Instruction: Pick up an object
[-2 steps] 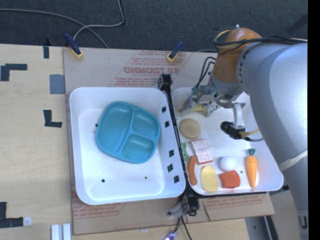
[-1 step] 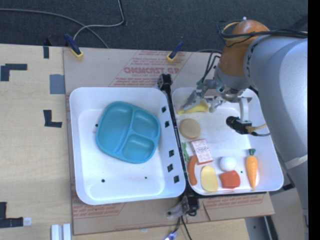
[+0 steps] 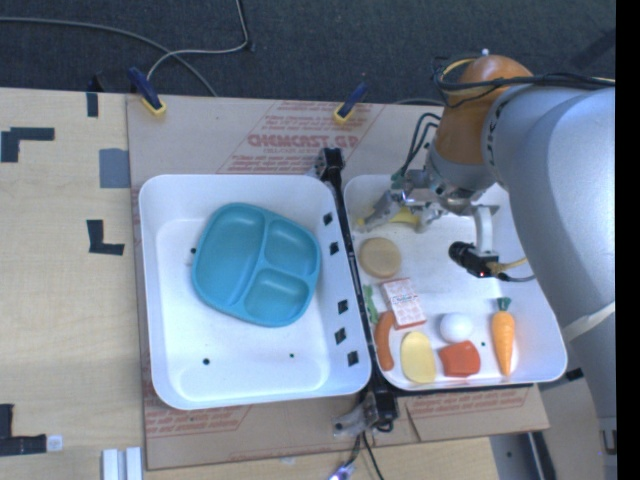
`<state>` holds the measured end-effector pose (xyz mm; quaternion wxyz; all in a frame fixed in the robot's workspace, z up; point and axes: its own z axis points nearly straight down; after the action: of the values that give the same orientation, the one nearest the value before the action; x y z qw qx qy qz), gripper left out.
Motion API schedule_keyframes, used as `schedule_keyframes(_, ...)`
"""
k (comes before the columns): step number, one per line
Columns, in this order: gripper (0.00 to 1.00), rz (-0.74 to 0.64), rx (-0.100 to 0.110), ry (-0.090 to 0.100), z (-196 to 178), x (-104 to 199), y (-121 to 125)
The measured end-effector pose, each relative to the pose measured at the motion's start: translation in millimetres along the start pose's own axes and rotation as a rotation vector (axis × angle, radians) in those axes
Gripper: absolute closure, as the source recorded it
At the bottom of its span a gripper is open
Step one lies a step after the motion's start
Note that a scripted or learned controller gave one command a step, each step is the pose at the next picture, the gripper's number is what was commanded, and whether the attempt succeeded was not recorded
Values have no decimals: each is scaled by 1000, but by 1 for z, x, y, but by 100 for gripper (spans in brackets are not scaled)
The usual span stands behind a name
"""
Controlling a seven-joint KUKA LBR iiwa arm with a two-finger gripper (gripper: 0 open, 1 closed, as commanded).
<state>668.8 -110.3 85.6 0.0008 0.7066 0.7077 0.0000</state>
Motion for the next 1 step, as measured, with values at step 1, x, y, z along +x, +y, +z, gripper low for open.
schedule_keyframes(1,0,1,2,0,-3,4,-1)
